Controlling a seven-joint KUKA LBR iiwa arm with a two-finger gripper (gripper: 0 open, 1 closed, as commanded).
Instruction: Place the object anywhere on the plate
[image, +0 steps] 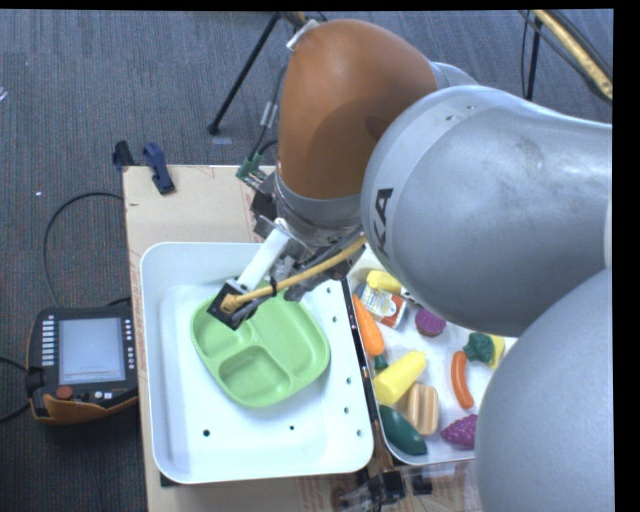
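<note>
Camera view: gripper (298, 262) above the green plate's (272, 362) far edge in the left bin (160, 390), grip unreadable, any carried object hidden, toy foods (398, 377) in the right bin (388, 445); seemingly the placing step, next needing release over the plate.

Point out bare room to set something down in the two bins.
The green plate has bare visible compartments. In the left bin, floor is bare between plate and near rim, and along the left wall. The right bin is crowded with toy foods.
</note>
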